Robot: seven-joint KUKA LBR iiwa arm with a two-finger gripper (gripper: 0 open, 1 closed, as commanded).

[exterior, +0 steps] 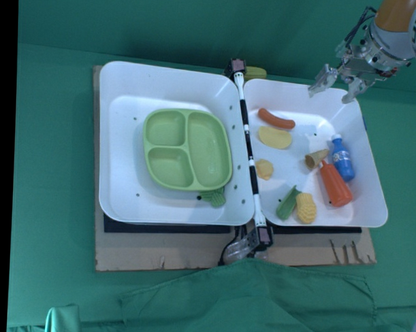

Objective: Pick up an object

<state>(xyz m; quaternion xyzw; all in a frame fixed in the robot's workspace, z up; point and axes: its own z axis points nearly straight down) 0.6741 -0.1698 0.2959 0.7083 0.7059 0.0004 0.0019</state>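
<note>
From my station I see the left bin (122, 91) holding a green divided plate (188, 150), with a small green toy (216, 197) tucked at the plate's near edge. I take the right bin (370, 201) as my landmark, since every candidate for picking lies in it. The arm's orange band (397, 12) sits above that bin's far right corner, and the gripper (338, 83) hangs over the bin's far rim, its two fingers spread apart with nothing between them. So the claw is released and empty.

Inside the right bin, going down in size: an orange bottle (335, 185) and a blue bottle (342, 158) lie side by side near its right wall, the corn cob (305, 207) and a green pod (287, 203) rest at its near edge, a red sausage (276, 119) lies toward its far side with a yellow flat piece (275, 137) just nearer, an ice-cream cone (316, 157) sits mid-bin beside the blue bottle, and a small yellow piece (264, 169) lies by its left wall.

I judge the task barely begun: no object is lifted or touched. Choosing a target, descending, closing and raising all remain.
</note>
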